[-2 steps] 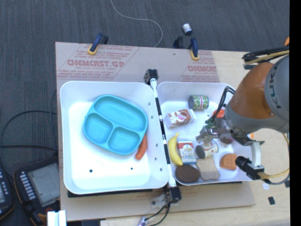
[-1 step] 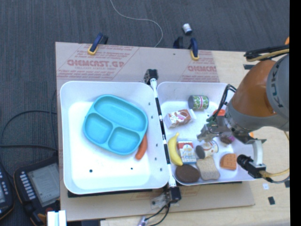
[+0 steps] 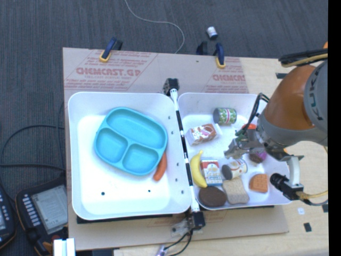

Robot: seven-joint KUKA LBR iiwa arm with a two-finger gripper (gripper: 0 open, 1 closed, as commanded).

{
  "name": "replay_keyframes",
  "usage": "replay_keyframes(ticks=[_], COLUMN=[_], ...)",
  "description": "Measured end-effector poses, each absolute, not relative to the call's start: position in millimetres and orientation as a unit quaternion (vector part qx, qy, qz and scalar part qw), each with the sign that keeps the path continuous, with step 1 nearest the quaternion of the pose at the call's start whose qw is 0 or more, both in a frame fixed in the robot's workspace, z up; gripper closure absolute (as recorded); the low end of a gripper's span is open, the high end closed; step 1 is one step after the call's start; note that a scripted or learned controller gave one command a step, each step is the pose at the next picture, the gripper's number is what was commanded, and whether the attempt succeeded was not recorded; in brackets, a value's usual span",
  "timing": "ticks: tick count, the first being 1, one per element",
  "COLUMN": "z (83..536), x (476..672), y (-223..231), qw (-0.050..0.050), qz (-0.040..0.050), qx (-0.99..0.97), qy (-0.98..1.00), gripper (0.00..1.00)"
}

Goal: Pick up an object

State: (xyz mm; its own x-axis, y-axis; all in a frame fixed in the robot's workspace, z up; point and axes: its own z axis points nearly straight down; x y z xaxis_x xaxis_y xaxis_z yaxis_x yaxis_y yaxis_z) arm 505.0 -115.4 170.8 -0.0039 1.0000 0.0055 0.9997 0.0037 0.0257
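My gripper (image 3: 238,147) hangs over the middle of the right bin (image 3: 187,143), at the end of the grey and orange arm coming in from the right. Just below it lie a small round white and dark jar (image 3: 236,169) and a purple piece (image 3: 258,156). Around them are a green can (image 3: 225,115), a wrapped snack (image 3: 203,134), a banana (image 3: 197,169), a red box (image 3: 211,171), a brown cookie (image 3: 212,196), a bread slice (image 3: 235,190) and an orange cracker (image 3: 259,183). Nothing is visibly held.
The left bin (image 3: 85,196) holds a blue divided plate (image 3: 130,141) with an orange carrot (image 3: 160,168) beside it. Clamps (image 3: 109,48) and a cable lie at the board's far edge. A control pendant (image 3: 42,211) sits at lower left.
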Motion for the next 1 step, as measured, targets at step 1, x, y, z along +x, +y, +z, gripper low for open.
replay_keyframes(ticks=[1], z=[180.3], x=[505.8], y=[-114.8], qw=[0.007], qz=[0.0115], qx=[0.705], qy=[0.709], gripper=[1.0])
